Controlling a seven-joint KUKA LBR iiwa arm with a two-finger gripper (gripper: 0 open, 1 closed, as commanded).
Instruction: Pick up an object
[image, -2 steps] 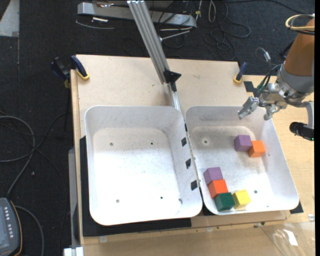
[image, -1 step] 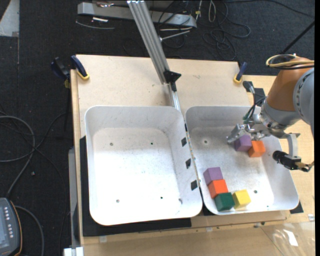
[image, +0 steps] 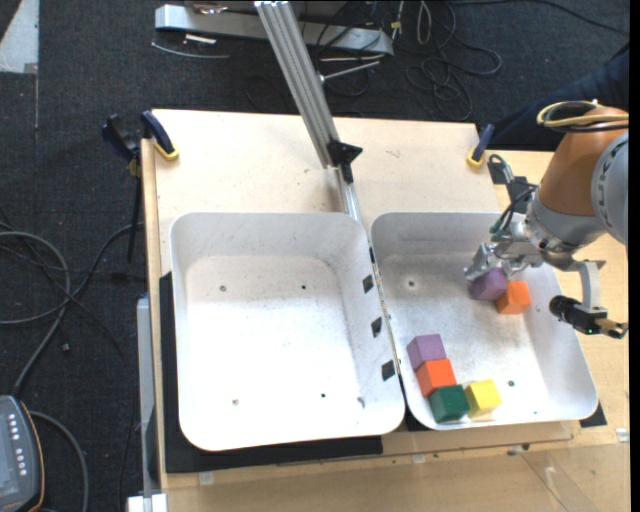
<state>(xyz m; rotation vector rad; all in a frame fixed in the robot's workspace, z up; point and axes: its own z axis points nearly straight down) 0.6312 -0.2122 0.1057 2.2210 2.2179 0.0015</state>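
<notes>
My gripper (image: 488, 268) hangs over the upper right part of the right bin (image: 420, 232). Directly under its tip is a small purple block (image: 489, 287), touching or nearly touching it. An orange block (image: 514, 297) lies right beside the purple one, on its right. Near the bin's front edge sits a cluster of a purple block (image: 427, 349), an orange block (image: 435, 374), a green block (image: 449, 403) and a yellow block (image: 483, 396). The arm's orange band (image: 575, 175) rises to the right of the gripper.
The left bin (image: 185, 300) adjoins the right one along a shared rim with black clips (image: 378, 325). A slanted metal pole (image: 305, 85) ends at a bracket behind the bins. Yellow-tipped clamps (image: 160, 140) hold the bench's back corners.
</notes>
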